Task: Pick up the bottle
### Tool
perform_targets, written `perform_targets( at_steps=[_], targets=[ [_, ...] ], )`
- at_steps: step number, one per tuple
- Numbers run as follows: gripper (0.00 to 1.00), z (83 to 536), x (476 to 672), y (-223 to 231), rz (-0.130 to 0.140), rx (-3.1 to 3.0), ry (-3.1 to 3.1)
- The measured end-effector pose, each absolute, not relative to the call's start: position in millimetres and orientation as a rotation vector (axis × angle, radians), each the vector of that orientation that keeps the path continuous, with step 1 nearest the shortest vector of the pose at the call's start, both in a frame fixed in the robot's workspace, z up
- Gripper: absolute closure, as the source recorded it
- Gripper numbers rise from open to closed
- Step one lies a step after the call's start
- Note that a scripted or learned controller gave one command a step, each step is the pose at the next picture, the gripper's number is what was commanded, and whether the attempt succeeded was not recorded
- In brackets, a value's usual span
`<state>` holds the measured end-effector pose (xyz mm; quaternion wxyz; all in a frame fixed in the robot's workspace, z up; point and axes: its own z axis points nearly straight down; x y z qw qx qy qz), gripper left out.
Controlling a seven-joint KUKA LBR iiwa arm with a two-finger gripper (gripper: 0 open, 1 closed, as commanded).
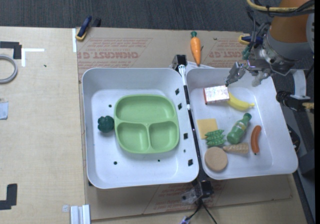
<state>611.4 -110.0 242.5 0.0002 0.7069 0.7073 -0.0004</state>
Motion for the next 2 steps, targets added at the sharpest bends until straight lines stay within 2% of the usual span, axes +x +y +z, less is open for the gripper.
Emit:
perform_targets(
  at_steps=[1,2],
  targets=[
    [1.00,252,611.8,-110,-0.001,2.219,2.222],
    [1.00,306,560.7,-223,-0.002,2.328,2.107]
  ],
)
